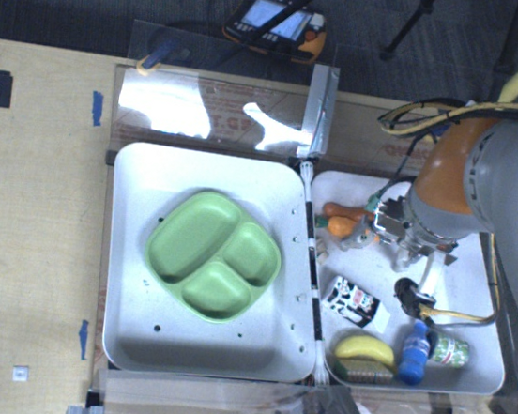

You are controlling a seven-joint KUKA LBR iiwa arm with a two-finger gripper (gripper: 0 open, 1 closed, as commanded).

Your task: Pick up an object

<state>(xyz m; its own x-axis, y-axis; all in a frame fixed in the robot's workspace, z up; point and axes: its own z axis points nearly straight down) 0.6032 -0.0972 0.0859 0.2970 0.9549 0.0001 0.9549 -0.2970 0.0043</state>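
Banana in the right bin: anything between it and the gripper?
Partly. The banana lies at the near edge of the right bin; the gripper is above the bin's far half. The black-and-white cow-patterned item lies between them, and the blue bottle sits right beside the banana.

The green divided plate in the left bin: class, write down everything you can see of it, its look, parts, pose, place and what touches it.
The green divided plate, smooth, matte and plastic-looking, has rounded corners and three hollows parted by raised ridges: one long hollow along its left side, two smaller ones on the right. It lies flat and face up, turned at a slant, near the middle of the shallow white left bin. It rests on that bin's floor alone, apart from the walls, and its hollows hold nothing.
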